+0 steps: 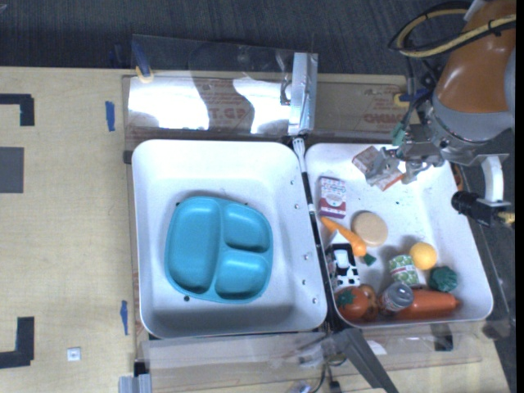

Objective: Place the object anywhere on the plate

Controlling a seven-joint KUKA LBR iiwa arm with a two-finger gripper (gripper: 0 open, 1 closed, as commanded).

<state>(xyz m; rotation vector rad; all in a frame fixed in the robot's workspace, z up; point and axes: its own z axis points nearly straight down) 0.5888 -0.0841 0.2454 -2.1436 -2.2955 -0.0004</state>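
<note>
A blue plate (pixel 219 248) with three compartments lies in the left bin (pixel 155 219), with nothing on it. My gripper (pixel 383 167) hangs over the far part of the right bin (pixel 467 219), apart from the plate and well to its right. Below the gripper lie the loose items: a red and white carton (pixel 332 195), a beige round piece (pixel 371 228), a small carrot (pixel 348 234) and a yellow lemon (pixel 423 255). I cannot make out anything held in the gripper.
Along the right bin's near edge crowd a black and white toy (pixel 344 267), a tomato (pixel 358 301), a grey can (pixel 397 295), a green-labelled can (pixel 402 267), a dark green piece (pixel 444 278) and a long orange piece (pixel 427 303). A raised wall divides the two bins.
</note>
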